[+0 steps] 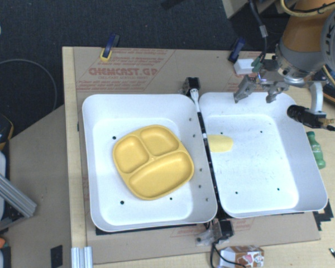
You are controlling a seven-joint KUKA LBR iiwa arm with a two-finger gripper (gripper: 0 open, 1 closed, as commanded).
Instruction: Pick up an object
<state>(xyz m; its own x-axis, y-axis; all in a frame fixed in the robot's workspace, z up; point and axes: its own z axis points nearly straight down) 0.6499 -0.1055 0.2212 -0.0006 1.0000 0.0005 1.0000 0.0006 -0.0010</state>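
**White bins on a brown board, gripper spread above the far rim**

Brown cardboard-coloured board (156,66) covers the bench, and we read red lettering printed on it beyond the left bin (100,205). We take that bin as our landmark. On its floor lies a yellow divided plate (152,161), three compartments facing up, tilted a little against the bin's walls. Just beside the left bin, touching along a shared rim, sits the right bin (301,188). A small pale yellow object (220,143) rests on the right bin's floor, close to the rim shared with the left bin and towards the far end.

The gripper (258,92) hangs over the far rim of the right bin, well apart from the pale yellow object. We see its two fingers spread wide with nothing between them. Above it rises the arm (310,32), grey with an orange band.

Beyond the left bin, a yellow-and-blue clamp (108,47) grips the far edge of the board, and a second blue clamp (237,50) sits further along that edge. A green object (316,148) lies outside the right bin, on the side away from the left bin. Dark carpet (72,10) surrounds the bench, with cables trailing across it.
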